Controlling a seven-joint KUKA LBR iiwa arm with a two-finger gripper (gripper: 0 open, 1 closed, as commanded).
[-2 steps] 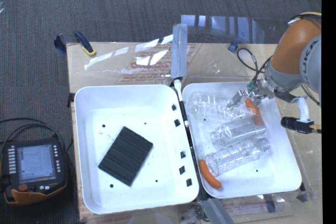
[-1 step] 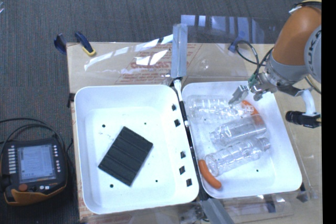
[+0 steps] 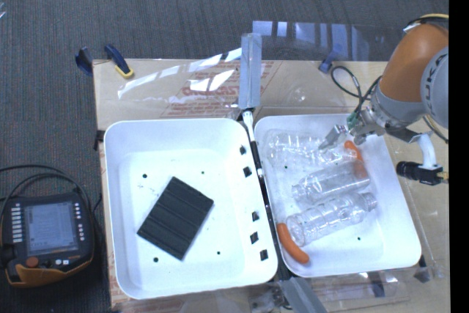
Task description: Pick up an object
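1. where the grey arm (image 3: 410,84) with its orange band reaches in from the right, the claw (image 3: 343,134) sits low over the upper part of the right bin (image 3: 399,220).
2. whether the claw is spread or closed i cannot tell at this size, and nothing shows clearly held in it.
3. the right bin holds three clear plastic bottles: one (image 3: 293,146) near the top just beside the claw, one (image 3: 330,183) across the middle, one (image 3: 333,220) lower down.
4. an orange sausage-shaped piece (image 3: 293,243) lies at the lower left of that bin, touching the lowest bottle's end.
5. another orange piece (image 3: 355,156) lies just below the claw, by the right end of the middle bottle.
6. the left bin (image 3: 117,157) holds a flat black ribbed rectangle (image 3: 176,218), lying tilted.
7. both bins rest side by side on the desk (image 3: 146,84).
8. a control pendant (image 3: 47,234) with a screen sits on the floor at the far left.
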